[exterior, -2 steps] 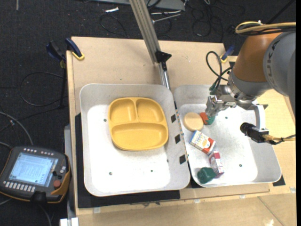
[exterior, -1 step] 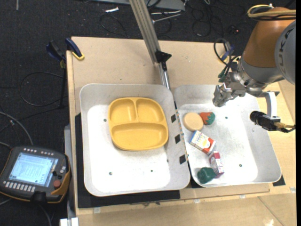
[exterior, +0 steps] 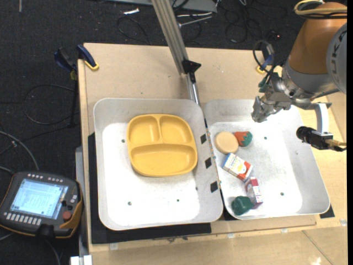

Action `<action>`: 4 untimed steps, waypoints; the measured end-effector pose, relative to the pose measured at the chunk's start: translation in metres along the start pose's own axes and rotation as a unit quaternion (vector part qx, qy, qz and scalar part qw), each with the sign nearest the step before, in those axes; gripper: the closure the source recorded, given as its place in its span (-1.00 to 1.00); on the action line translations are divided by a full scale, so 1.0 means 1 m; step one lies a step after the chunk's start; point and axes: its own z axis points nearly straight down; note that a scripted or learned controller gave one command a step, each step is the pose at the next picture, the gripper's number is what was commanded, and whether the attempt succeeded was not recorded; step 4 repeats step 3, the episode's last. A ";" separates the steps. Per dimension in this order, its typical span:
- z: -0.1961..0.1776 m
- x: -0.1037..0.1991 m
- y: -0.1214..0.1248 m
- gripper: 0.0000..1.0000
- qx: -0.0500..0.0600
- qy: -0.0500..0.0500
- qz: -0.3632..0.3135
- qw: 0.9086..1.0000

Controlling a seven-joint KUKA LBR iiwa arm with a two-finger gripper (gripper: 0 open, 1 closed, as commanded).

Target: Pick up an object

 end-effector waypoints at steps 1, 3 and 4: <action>0.002 0.058 -0.005 1.00 0.003 0.001 -0.003 1.000; -0.002 0.158 0.014 1.00 0.000 0.002 -0.003 1.000; -0.002 0.158 0.014 1.00 0.000 0.002 -0.003 1.000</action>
